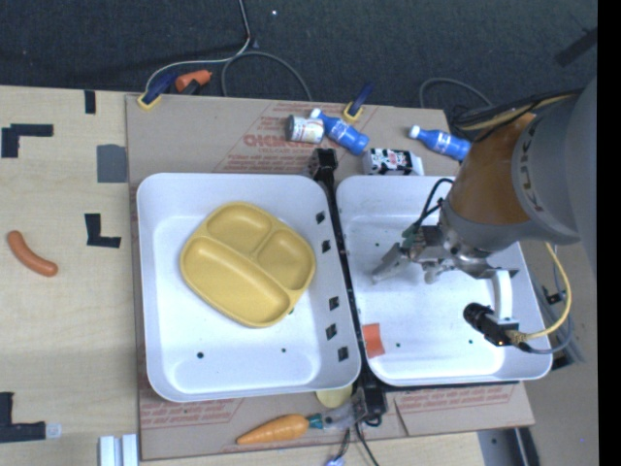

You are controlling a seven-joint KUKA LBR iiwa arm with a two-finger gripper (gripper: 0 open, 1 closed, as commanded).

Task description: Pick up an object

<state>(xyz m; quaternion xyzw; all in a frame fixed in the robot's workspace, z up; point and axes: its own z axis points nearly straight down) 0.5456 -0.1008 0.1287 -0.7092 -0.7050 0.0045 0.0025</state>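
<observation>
The gripper hangs low inside the right bin, fingers spread open, holding nothing. It looks like the reaching step. The only thing near it is a small orange block, close to the bin's near left corner, so the arm must move that way and go down. It may be a sticker; it is hard to tell. A yellow plate lies in the left bin. Beyond the bins, blue bottles lie on cardboard.
</observation>
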